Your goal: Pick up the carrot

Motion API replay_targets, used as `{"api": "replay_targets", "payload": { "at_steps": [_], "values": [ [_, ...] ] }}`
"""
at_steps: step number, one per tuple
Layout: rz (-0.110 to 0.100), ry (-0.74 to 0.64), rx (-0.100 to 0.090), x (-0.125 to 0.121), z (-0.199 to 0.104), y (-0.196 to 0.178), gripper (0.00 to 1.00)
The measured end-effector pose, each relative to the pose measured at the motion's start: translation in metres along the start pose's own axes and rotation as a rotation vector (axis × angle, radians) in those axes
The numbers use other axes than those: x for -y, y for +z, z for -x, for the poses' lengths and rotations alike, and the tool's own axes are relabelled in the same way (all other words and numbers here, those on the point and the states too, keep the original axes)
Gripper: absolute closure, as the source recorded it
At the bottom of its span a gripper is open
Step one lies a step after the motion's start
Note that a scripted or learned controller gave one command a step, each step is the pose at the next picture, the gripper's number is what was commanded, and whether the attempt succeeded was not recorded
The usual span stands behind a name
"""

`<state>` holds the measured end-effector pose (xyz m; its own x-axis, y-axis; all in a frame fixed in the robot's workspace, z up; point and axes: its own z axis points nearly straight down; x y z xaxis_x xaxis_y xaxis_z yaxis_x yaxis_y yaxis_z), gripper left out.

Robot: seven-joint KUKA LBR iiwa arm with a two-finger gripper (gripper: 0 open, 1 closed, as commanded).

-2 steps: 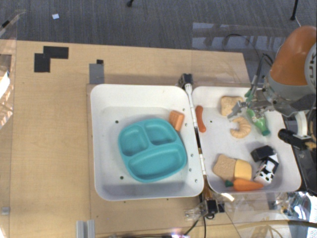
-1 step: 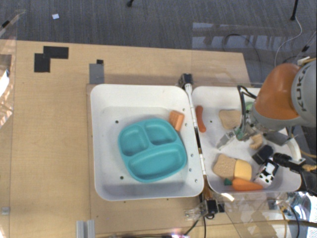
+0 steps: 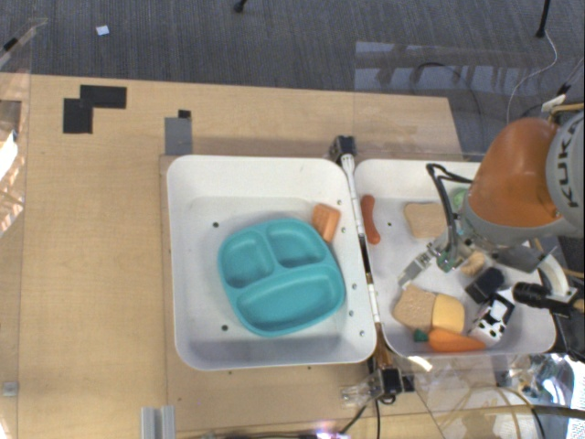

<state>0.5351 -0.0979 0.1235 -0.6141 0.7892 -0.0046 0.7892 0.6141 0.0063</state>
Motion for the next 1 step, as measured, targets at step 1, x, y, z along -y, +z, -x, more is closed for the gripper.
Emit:
{"api": "replay_targets", "payload": {
  "at_steps": [1],
  "values": [
    [0.001,-0.191,0.003,0.0033,0.0181,-0.0077,0.00]
  ]
}}
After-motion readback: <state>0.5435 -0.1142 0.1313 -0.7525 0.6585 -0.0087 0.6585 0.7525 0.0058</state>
